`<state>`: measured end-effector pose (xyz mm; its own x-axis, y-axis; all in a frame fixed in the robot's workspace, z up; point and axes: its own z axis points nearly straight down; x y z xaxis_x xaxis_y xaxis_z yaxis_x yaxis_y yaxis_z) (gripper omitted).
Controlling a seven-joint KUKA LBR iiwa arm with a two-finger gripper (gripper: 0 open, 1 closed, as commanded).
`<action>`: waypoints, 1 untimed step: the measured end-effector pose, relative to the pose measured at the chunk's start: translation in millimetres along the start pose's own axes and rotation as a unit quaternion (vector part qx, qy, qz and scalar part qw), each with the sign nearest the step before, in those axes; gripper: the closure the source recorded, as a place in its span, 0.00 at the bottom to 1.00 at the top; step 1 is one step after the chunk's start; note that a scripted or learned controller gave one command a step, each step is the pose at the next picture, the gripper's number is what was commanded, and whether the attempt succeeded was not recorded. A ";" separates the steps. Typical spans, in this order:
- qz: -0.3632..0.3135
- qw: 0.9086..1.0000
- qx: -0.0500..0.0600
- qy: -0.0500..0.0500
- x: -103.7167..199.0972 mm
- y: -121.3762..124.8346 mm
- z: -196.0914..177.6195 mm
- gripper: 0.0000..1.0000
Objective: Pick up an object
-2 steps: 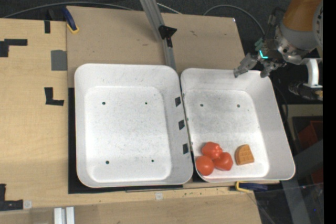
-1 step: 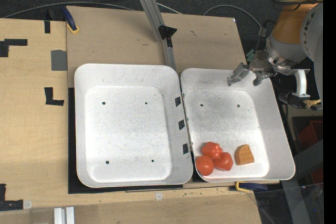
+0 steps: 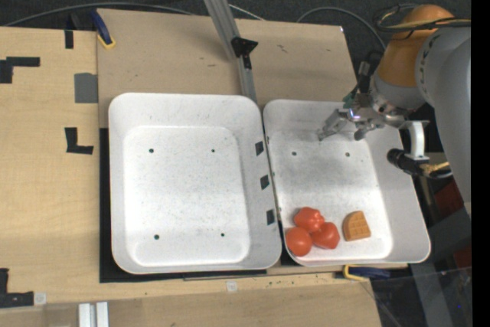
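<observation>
- Spanning a pale wooden worktop [image 3: 46, 165], two shallow white plastic bins sit side by side.
- Red lumpy cluster [image 3: 311, 230] lies in the right bin [image 3: 325, 172], near corner, long axis running diagonally.
- Jaws above the bin's far edge; grip state cannot be told.

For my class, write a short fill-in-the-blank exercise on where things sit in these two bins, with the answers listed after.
1. The red objects lie in the ____ bin as the camera sees it.
2. The orange-brown block lies to the ____ of the red objects in the view.
3. The gripper hangs over the ____ end of that bin.

Answers: right; right; far
</observation>
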<state>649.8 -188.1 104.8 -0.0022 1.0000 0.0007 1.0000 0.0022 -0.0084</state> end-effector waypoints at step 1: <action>0.000 1.000 -0.002 -0.001 1.2 -0.3 17.7 0.00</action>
<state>649.4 -186.9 87.2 -0.0028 1.0000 -0.0011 1.0000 0.0028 -0.0038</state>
